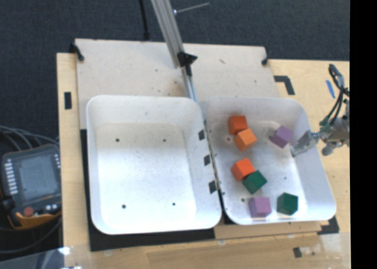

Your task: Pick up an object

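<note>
Approach step — grey two-finger gripper (pixel 306 143) sits over the right white bin's (pixel 321 194) right rim, nothing visibly between it. Nearest target: small purple cube (pixel 282 136), just left. Next: shift left, descend, close — clearance tight beside the wall.

Seven small blocks are seen in the right bin (pixel 315 168). An orange cube (pixel 237 124) lies near the bin's top, w/ a lighter orange cube (pixel 246 139) touching it just below. A purple cube (pixel 282 136) sits to the right, apart. Mid-bin, an orange cube (pixel 242 168) is pressed against a dark green cube (pixel 254 181). Near the bottom rim, a purple cube (pixel 260 206) and a green cube (pixel 287 203) are set side by side, w/ a small gap.
</note>
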Robot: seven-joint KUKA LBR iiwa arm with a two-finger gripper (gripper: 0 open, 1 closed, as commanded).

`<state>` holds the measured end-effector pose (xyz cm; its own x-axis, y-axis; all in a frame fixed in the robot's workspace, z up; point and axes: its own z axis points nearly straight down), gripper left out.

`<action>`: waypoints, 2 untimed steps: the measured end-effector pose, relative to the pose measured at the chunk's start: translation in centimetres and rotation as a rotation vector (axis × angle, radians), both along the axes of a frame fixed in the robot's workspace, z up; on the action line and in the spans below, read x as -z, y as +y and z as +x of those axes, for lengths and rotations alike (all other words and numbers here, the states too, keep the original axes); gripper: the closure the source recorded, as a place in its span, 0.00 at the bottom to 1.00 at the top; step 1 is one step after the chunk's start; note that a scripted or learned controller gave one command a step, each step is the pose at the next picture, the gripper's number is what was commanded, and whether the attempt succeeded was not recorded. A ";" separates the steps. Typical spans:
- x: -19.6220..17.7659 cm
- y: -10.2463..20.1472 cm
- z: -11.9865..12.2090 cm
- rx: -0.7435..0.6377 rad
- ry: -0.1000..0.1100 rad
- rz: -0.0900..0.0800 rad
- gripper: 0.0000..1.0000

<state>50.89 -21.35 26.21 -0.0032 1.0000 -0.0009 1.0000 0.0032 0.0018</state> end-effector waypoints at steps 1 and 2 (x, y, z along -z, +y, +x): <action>0.0 0.0 0.0 0.001 -0.001 0.000 0.00; 4.8 0.5 -0.7 0.003 0.004 0.000 0.00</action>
